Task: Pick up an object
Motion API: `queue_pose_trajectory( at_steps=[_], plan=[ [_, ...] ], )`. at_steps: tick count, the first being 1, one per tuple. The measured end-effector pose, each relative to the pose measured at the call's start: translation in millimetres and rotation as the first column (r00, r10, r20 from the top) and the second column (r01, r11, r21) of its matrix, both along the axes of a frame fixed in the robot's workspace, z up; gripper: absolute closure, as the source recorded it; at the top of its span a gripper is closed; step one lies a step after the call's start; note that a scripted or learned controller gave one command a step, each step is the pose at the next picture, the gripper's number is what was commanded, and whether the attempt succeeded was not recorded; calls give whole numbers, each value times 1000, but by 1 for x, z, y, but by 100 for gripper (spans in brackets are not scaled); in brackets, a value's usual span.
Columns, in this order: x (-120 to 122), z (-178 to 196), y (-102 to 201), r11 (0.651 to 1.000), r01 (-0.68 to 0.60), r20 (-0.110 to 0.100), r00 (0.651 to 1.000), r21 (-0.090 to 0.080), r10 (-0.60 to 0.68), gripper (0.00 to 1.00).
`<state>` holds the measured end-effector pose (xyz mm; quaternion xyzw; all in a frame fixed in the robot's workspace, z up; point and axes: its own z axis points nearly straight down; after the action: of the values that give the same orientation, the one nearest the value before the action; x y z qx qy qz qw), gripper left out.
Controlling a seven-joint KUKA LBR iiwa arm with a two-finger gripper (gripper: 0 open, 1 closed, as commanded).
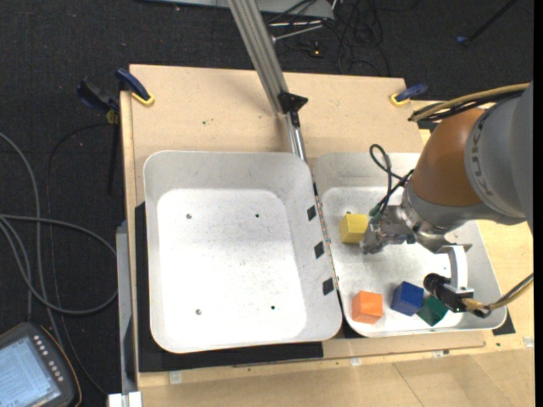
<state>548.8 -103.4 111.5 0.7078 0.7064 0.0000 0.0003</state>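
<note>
Yellow block just left of the end effector, touching or apart unclear; grip state indiscernible.

A robotics lab is suggested: a plywood counter is clamped at its corners, with cables strewn on dark carpet beside it.

Bright, even overhead light; soft shadows; slightly grainy, mostly sharp
</note>
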Motion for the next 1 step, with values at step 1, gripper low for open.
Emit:
queue_pose_trajectory(
  at_steps=[1],
  plan=[
    [-1,57,-10,1000,1,6,1000,-1,-1,100]
  ],
)
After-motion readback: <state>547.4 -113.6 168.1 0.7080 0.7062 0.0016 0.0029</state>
